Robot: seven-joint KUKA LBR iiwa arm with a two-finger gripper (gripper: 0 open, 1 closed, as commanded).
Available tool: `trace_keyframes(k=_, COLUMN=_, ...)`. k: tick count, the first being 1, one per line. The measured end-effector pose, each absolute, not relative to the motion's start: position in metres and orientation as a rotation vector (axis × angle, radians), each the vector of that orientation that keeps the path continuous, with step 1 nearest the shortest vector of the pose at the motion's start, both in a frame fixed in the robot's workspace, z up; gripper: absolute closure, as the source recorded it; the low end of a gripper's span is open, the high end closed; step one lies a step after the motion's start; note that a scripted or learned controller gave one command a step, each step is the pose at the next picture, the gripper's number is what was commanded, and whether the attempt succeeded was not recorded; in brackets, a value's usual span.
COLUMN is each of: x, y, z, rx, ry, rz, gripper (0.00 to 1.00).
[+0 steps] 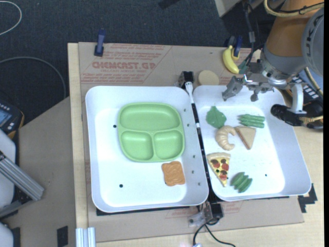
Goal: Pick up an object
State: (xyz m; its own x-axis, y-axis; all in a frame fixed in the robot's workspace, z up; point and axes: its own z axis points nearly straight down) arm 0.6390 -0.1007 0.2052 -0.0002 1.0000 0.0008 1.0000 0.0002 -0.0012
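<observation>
My claw hangs over the far edge of the right-hand shallow white bin, its two grey fingers spread wide apart with nothing between them. I judge I am poised above the toys so I can drop straight onto one. Below and just nearer lie my choices: a dark green leafy toy vegetable, a tan plastic croissant, a beige wedge of toy bread and green bean pods. Nearer the front sit a toy pizza slice and a second green pod cluster. The left white bin on the surface holds a pale green divided plate and an orange toast piece.
</observation>
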Motion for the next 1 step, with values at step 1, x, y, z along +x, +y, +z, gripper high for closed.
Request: trace_keyframes(k=1, x=0.6250, y=-0.1196, z=0.4145, rx=-2.236, ry=-2.236, rz=-0.019, gripper=0.00)
